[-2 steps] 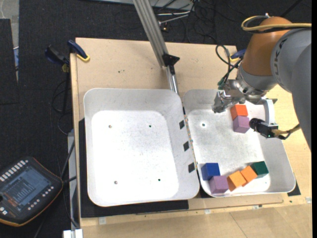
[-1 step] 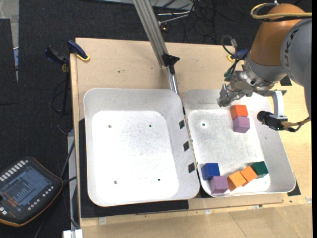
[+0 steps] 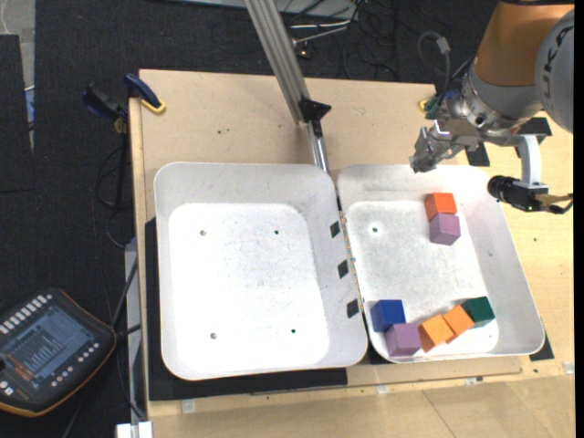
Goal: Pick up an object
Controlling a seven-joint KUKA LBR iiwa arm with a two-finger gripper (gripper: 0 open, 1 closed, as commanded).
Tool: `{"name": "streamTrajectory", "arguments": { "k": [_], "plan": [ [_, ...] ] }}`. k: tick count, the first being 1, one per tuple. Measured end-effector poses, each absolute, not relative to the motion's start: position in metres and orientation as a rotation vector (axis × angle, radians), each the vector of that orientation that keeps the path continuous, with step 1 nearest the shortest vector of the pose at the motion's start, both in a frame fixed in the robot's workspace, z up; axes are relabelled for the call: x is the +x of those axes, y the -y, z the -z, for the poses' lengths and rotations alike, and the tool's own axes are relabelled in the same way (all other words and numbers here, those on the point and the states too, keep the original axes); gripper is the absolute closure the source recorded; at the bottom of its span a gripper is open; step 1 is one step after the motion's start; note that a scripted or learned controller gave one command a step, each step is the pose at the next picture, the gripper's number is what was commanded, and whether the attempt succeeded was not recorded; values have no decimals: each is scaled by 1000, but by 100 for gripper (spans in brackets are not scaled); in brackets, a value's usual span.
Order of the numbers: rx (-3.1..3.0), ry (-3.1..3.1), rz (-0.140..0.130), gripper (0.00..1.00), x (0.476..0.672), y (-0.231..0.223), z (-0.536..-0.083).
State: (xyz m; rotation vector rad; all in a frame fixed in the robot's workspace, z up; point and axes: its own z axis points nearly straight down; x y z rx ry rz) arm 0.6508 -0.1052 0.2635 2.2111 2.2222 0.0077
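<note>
Six small solid-coloured cubes lie in the right-hand shallow white plastic bin (image 3: 511, 272), and any of them would serve: an orange cube (image 3: 440, 204) touching a pale purple cube (image 3: 445, 229) near the bin's far side, and along the near edge a blue cube (image 3: 388, 313), a second purple cube (image 3: 403, 338), a second orange cube (image 3: 437, 328) and a green cube (image 3: 478, 311) packed in a loose row. They look light and stiff, probably foam or painted wood, with flat matte faces that should not slip much; I would judge the best hold to be across two opposite flat sides. The far orange and purple pair offers open faces on its outer sides, whereas the near row is crowded, leaving little space for fingers between neighbours. The grey arm's pincer (image 3: 427, 160) hangs above the far rim of that bin, apart from every cube and holding nothing; from here I cannot tell whether it is released or clenched. The left-hand white bin (image 3: 182, 199) sits just beside, both resting on a pale wooden bench (image 3: 228, 117). The bin floor is smooth and speckled, so a nudged cube may slide.
</note>
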Motion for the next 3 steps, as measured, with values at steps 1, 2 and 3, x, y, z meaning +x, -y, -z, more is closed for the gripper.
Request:
{"name": "streamTrajectory", "arguments": {
  "k": [1, 2, 3],
  "plan": [
    [2214, -2230, -1, 100, 649, 58, -250],
    [2214, -2233, 0, 100, 639, 1, -246],
    [2212, -2232, -3, 100, 648, -62, -238]
  ]
}}
